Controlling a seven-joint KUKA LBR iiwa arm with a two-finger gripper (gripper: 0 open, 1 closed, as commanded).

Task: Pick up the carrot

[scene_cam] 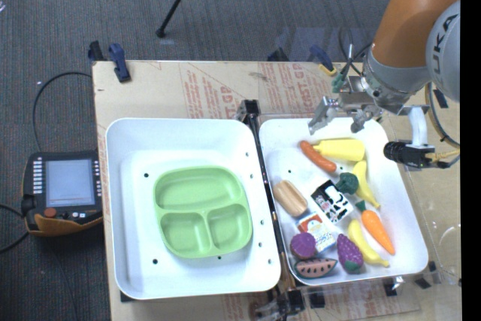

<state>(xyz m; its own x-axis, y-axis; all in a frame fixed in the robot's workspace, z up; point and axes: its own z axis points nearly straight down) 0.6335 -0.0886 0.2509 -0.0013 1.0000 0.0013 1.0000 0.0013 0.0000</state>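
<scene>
- Carrot [378, 230] lies in the right bin [406, 184], near its right wall, with the orange body pointing to the near corner and the green top [347, 183] toward the middle of the bin.
- Gripper [347, 115] hangs over the far rim of this bin, above the yellow block [342, 149], well apart from the carrot.
- Its 2 fingers stand apart, and nothing is between them.
- Around the carrot are the banana [366, 243] just beside it, the purple grapes [350, 252] and the black-and-white box [331, 201].
- Left bin [128, 162] holds the green tray [201, 210] with 3 compartments.
- I judge the task is at the start: no grasp is made, and the approach, the descent, the closing and the lift are all left.
</scene>
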